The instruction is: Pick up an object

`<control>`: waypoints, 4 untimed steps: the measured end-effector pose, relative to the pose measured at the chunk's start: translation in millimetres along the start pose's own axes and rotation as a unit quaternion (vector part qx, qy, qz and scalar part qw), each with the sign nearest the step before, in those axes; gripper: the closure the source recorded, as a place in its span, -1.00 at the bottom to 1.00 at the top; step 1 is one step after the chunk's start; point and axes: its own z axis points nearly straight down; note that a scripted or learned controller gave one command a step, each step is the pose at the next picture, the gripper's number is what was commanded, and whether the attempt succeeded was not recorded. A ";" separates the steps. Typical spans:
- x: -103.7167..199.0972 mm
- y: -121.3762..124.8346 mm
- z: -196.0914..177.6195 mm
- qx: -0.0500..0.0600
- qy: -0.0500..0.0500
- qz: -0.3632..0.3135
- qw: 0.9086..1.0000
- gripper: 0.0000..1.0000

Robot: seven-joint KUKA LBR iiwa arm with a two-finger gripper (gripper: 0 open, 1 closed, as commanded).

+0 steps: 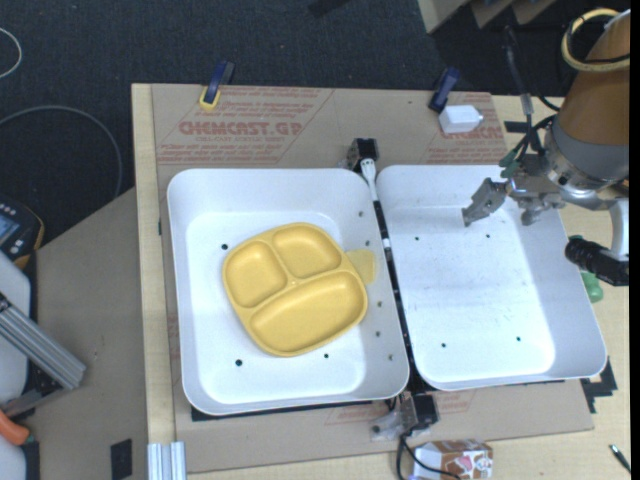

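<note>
The gripper [500,200] hangs open and empty over the right bin's [480,358] back edge; next, it likely must cross to the yellow divided plate [293,288] mid-left bin [195,268].

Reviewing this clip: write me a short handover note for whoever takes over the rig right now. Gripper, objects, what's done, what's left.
Gripper: over the far right part of the right bin, nothing seen between its fingers; open or shut cannot be told from this view.
Objects: a yellow divided plate lies flat in the left bin, with a small yellow piece showing at its right edge.
Done: nothing lifted yet.
Left: the whole pick. The arm likely needs to cross to the left bin, come down on the plate, close and lift.
</note>
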 end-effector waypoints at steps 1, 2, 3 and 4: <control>68.4 -39.7 -98.5 0.000 0.000 -0.002 1.000 -1.00; 126.1 -97.3 -147.3 0.000 0.000 -0.001 1.000 -1.00; 125.5 -94.9 -157.7 -0.002 0.000 -0.001 1.000 1.00; 208.9 -97.6 -229.6 -0.003 0.001 -0.002 1.000 1.00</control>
